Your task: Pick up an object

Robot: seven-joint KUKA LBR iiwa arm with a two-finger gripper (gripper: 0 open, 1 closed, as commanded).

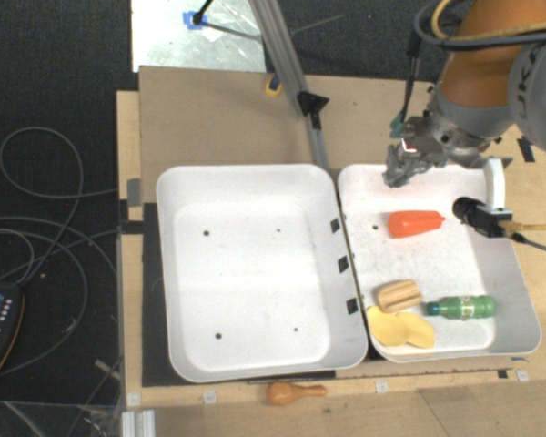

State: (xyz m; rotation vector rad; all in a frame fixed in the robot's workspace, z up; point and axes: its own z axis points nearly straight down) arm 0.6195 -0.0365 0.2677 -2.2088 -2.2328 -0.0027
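Gripper (400, 171): poised over the right bin's (514, 330) far edge; finger state cannot be told.
Carrot (415, 223): lies near that edge.

An orange carrot (415, 223) is glowing in the white bin (505, 285). A green bottle (461, 308) is sitting by a tan bread roll (398, 295) and a yellow piece (402, 330).

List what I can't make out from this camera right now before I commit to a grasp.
- Gripper: small and dark over the right bin's far edge; finger state unreadable.
- Arm: cut off by the top and right edges.
- Yellow object: partly covered by the wooden block.
- Green bottle: label too small to read.
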